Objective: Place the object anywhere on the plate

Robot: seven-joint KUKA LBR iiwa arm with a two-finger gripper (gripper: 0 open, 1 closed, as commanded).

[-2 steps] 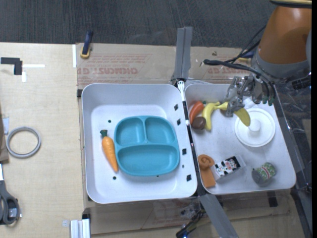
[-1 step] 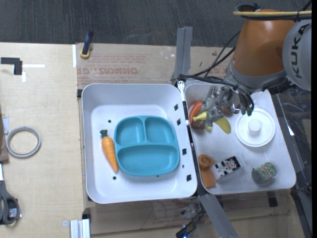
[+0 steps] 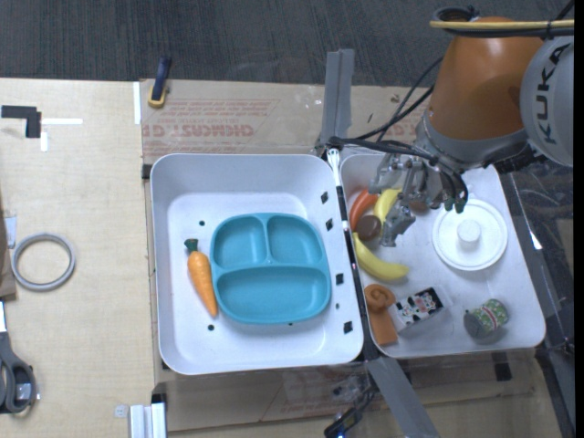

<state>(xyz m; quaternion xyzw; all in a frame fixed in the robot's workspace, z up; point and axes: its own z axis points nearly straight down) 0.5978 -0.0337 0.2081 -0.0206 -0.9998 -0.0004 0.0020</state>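
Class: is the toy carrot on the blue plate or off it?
Off. The carrot lies on the left bin's white floor, alongside the blue plate's left rim.

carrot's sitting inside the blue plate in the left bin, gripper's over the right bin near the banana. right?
Not quite. The camera view shows the carrot lying on the white floor of the left bin, just outside the left edge of the blue plate, not inside it. The rest stands: the gripper is over the right bin, close to the banana.
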